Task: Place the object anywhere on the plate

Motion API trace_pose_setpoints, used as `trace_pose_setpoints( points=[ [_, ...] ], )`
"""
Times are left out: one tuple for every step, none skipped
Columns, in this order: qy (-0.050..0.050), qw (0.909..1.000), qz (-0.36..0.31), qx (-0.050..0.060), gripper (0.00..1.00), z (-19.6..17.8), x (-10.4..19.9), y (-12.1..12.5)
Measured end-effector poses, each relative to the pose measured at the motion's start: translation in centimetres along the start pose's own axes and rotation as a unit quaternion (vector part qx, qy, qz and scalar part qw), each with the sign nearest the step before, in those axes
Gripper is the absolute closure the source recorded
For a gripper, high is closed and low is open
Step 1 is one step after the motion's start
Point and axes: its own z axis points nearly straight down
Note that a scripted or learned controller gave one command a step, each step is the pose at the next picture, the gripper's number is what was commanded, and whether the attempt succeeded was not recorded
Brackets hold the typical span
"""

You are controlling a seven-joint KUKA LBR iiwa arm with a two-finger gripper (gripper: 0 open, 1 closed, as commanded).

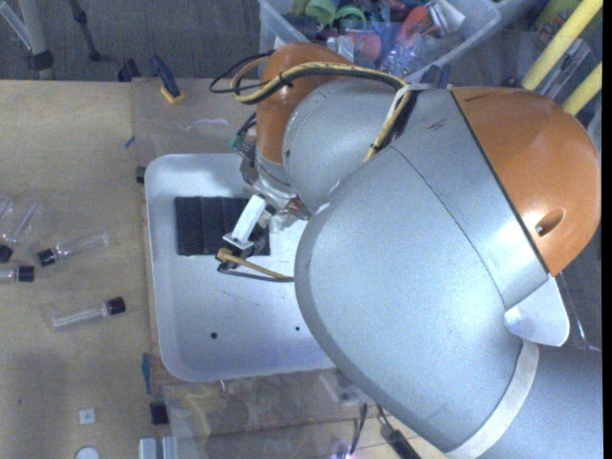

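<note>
camera view: hand (232, 252) over ribbed black block (206, 226), smooth white bin (191, 333).

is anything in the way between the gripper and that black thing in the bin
Nothing visible stands between them. The gripper is right at the right edge of the black ridged object in the white bin. No plate can be made out; the arm covers the bin's right part.

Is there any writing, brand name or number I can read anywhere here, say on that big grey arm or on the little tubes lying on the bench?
No readable text anywhere in the camera view.
Arm: plain grey and orange shells, no lettering visible.
Little tubes on the bench: clear with dark caps; any markings are too small to tell.
Crate of colourful items at the top: shapes and colours, nothing legible.
Dark block in the white bin: no label seen.
</note>
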Motion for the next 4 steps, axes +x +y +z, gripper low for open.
trace_pose_setpoints(
  points=[
    [-0.005,0.9832,0.183,-0.002,1.00,0.3,3.3,-0.4],
    [-0.002,0.9998,-0.018,0.006,1.00,-6.7,2.7,-2.0],
    [0.001,0.9952,0.097,0.003,1.00,0.2,-2.4,-9.3],
    [-0.002,0.9809,0.194,0.004,1.00,-8.6,-1.8,-8.3]
  ],
)
